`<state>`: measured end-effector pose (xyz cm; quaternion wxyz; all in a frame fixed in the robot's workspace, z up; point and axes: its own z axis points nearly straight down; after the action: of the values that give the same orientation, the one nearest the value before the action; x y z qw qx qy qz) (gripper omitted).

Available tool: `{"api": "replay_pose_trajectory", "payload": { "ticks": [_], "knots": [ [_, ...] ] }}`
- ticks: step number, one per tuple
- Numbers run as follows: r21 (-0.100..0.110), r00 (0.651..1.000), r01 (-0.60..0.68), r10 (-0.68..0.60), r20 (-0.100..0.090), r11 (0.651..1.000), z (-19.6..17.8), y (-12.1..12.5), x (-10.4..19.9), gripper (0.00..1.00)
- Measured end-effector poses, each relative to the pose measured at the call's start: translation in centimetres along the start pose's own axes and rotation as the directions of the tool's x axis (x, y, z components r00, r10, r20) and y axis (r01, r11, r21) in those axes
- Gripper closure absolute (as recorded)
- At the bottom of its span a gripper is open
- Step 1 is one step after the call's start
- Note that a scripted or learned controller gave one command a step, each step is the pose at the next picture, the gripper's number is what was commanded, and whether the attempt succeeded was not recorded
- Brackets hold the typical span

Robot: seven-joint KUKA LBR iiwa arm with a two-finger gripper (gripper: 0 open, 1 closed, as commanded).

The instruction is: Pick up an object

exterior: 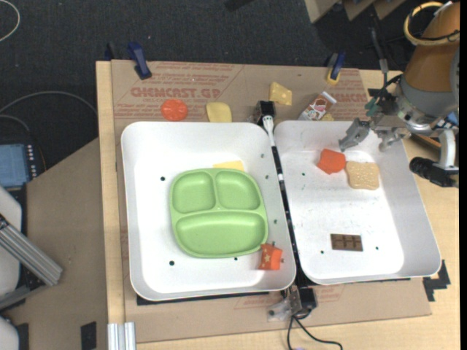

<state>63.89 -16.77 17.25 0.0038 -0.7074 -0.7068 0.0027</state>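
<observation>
Fingers (359, 133) hang spread above the right white bin (408, 217)'s far edge. Best lower squarely over the near orange plastic block (331, 160), then close.

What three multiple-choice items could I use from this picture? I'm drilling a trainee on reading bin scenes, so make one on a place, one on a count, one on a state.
1. Where does the chocolate piece lie?
A. In the right bin
B. On the green tray
C. On the cardboard behind the bins

2. How many compartments has the green tray?
A. Two
B. Three
C. Five

3. How does the hand stand to the orange block?
A. Closed around it
B. Lifting it over the left bin
C. Apart from it, above the right bin's far edge

Key: 1 A, the dark brown piece rests on the right bin's floor near its front. 2 B, two small sections sit behind one wide one. 3 C, bare white bin shows between the hand and the block.
</observation>
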Motion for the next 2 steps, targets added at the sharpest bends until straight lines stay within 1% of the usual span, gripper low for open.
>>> {"api": "replay_pose_trajectory", "payload": {
  "ticks": [1,2],
  "knots": [
    [-0.003,1.000,0.004,-0.004,-0.001,1.000,4.2,0.8,3.8,0.00],
    [-0.010,1.000,0.000,0.000,0.001,1.000,8.8,-0.4,1.5,0.00]
  ]
}}
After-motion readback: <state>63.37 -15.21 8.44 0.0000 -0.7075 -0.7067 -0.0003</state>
